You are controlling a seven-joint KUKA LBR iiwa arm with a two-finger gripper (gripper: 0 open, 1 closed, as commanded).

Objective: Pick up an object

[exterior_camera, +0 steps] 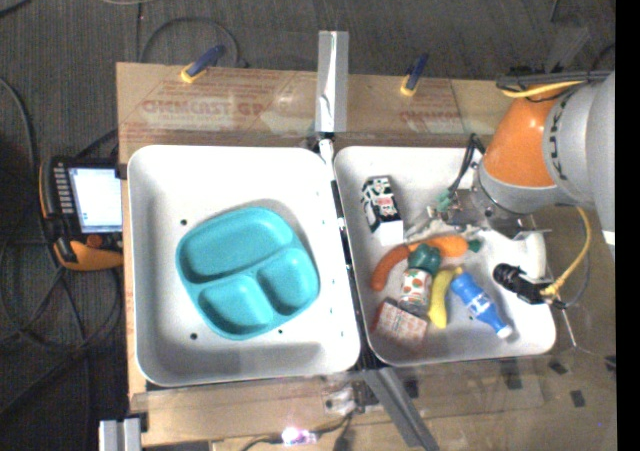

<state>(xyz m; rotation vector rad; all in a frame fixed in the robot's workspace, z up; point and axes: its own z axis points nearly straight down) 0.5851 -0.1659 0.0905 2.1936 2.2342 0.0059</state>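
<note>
The right bin (520,339) holds a cluster of small things. A black-and-white carton (380,201) stands near its left wall. An orange carrot-shaped piece (393,262) curves past a green piece (425,257), with a second orange piece (452,245) beside it. Below these lie a small labelled jar (415,287), a yellow banana (440,299), a blue bottle (478,305) and a red-and-white packet (400,321). My gripper (452,213) hangs low in the right bin, just above the orange and green pieces. Nothing shows between its tips.
The left bin (150,189) holds a teal divided tray (248,271). A thin wall (340,239) separates the two bins. The grey and orange arm (540,154) covers the right bin's upper right corner. A handheld pendant (85,209) lies left of the bench.
</note>
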